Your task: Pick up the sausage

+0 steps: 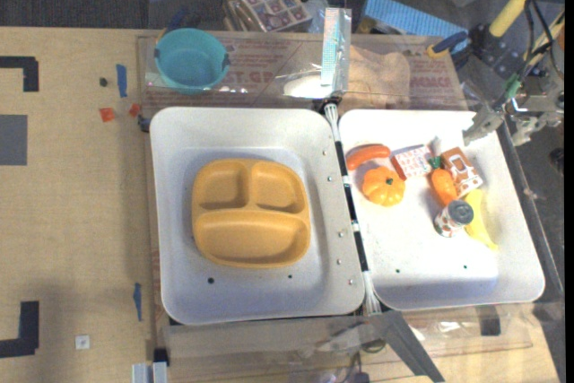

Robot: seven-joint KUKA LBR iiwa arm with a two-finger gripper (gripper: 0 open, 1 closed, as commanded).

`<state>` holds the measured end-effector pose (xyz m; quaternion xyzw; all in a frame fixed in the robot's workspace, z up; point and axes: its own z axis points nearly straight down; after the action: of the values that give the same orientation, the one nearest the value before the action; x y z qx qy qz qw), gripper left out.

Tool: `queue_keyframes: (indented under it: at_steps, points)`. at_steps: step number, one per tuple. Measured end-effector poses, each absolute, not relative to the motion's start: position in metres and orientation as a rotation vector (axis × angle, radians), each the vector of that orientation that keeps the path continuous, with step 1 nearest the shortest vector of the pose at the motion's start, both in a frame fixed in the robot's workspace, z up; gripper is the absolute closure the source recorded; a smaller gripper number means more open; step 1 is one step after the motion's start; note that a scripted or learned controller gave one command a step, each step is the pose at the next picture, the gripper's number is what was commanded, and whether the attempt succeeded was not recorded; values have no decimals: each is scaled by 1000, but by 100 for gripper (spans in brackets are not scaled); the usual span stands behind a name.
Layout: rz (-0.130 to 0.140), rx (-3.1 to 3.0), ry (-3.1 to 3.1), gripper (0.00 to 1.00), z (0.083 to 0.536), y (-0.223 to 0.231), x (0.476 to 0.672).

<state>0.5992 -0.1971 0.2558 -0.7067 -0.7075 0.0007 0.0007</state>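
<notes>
Bench (63, 220), seen from above, with the right bin (430, 269) taken as the landmark for every position.

The left bin (175, 287) lies edge to edge with the right bin, on its left. A yellow divided tray (251, 211) with three compartments rests flat in the middle of the left bin, well apart from the right bin.

The grey arm (534, 99) stands just outside the right bin's far right corner. Its gripper (480, 128) hangs over that corner's rim, well apart from the contents. Whether the gripper is parted or closed cannot be told at this size, and nothing is seen in it.

A teal bowl (190, 58) sits beyond the far edge of the bins, far to the left of the right bin.

Inside the right bin, in its far half:
- The banana (484, 229) lies towards the right wall.
- The sausage (368, 155), orange-red, lies close to the left wall.
- The small pumpkin (384, 187) sits just in front of the sausage, touching or nearly so.
- The carrot (442, 186) lies right of centre.
- The red and white box (411, 161) stands between the sausage and the carrot.
- The orange and white toy (461, 173) is against the carrot's right side.
- The small grey-topped can (454, 216) is beside the banana.
</notes>
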Motion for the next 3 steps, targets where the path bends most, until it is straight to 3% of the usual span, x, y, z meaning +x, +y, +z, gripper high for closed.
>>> queue_keyframes:
  at_steps: [1,2,3]
  points:
    - [4,-2358,-2072,0,180,-123,633]
    - [-9,-2230,-2226,0,101,-115,655]
    - [1,-2363,-2072,0,185,-47,667]
